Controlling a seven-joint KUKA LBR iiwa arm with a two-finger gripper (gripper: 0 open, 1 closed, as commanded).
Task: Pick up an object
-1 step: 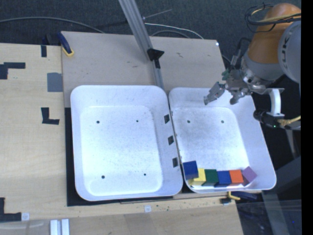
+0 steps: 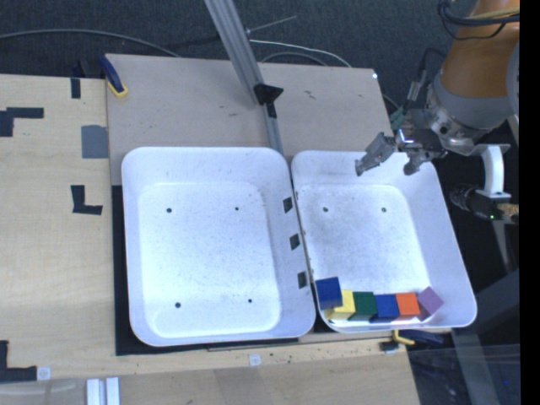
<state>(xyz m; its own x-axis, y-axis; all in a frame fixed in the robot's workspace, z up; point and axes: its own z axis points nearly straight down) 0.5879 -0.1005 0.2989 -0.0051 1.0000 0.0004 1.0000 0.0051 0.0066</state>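
Gripper (image 2: 390, 162) hangs over the far right corner of the right bin (image 2: 448, 234), jaws spread wide with nothing between them. Down along the near wall sits a row of blocks: blue block (image 2: 328, 291), yellow block (image 2: 343, 305), green block (image 2: 364, 303), another blue, orange block (image 2: 407, 304), purple block (image 2: 430, 299). Left bin (image 2: 135, 226) lies alongside on the counter (image 2: 51, 251).

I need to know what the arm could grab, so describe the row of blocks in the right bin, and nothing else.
The row of blocks lies along the near wall of the right bin, packed side to side. They look like small, solid, matt cubes: a blue one sits on a yellow one at the left end, then green, blue, orange, and a purple one turned slightly at the right corner. The gripper hangs apart, over the bin's far edge.
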